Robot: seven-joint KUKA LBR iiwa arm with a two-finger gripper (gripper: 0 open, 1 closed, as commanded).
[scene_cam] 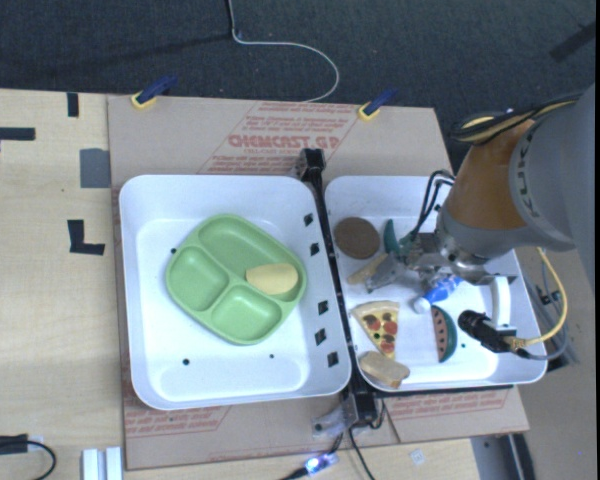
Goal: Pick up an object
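While reaching in from right, arm [510,183]: bent down over right bin [520,368].
gripper [420,268]: low among toys, grip state can't tell.
pizza slice [381,326]: near-left of gripper.
left bin [140,268]: green tray [220,288].

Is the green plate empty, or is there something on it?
Not empty. The green divided plate in the left bin has a pale yellow, lemon-like item lying in its right compartment; its other two compartments look bare.
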